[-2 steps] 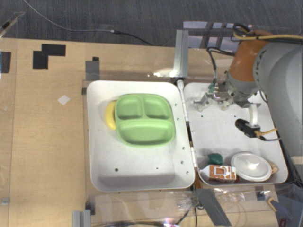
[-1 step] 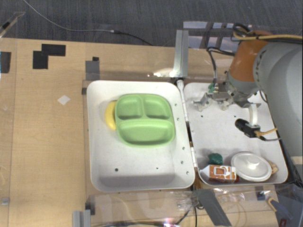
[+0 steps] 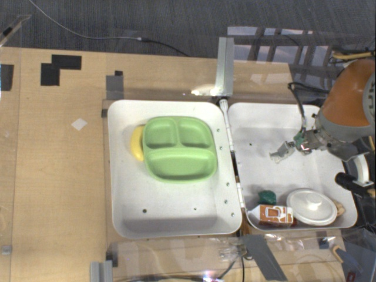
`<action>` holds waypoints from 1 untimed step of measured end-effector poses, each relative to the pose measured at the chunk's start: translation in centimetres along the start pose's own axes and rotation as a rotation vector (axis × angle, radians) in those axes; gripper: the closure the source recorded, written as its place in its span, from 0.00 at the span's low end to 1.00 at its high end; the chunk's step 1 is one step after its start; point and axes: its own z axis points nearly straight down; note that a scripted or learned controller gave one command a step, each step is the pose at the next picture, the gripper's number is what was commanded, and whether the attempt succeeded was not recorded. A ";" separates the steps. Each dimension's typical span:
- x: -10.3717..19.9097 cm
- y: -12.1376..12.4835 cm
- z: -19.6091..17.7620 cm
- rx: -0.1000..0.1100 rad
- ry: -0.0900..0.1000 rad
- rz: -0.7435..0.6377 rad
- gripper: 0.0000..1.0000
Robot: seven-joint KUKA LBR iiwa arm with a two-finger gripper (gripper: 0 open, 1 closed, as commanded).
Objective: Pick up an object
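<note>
My gripper (image 3: 281,151) hangs over the middle of the right bin (image 3: 258,128), pointing left, with bare white floor beneath it. Nothing shows in its grasp. Along that bin's front edge lie a small dark green object (image 3: 268,196), an orange carton (image 3: 276,215) and a white round bowl (image 3: 312,206). They sit well below the gripper in the view, apart from it. In the left bin (image 3: 170,216) a green divided plate (image 3: 178,148) rests on the floor, and a yellow object (image 3: 137,143) peeks out from under its left edge.
The orange-banded arm (image 3: 349,101) comes in over the right bin's right rim. A metal post (image 3: 225,63) stands behind the wall shared by the two bins. Black cables (image 3: 299,107) trail near the wrist. The wooden bench (image 3: 53,157) stretches to the left.
</note>
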 end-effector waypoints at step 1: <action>5.8 5.0 3.9 -0.004 0.000 -0.198 0.00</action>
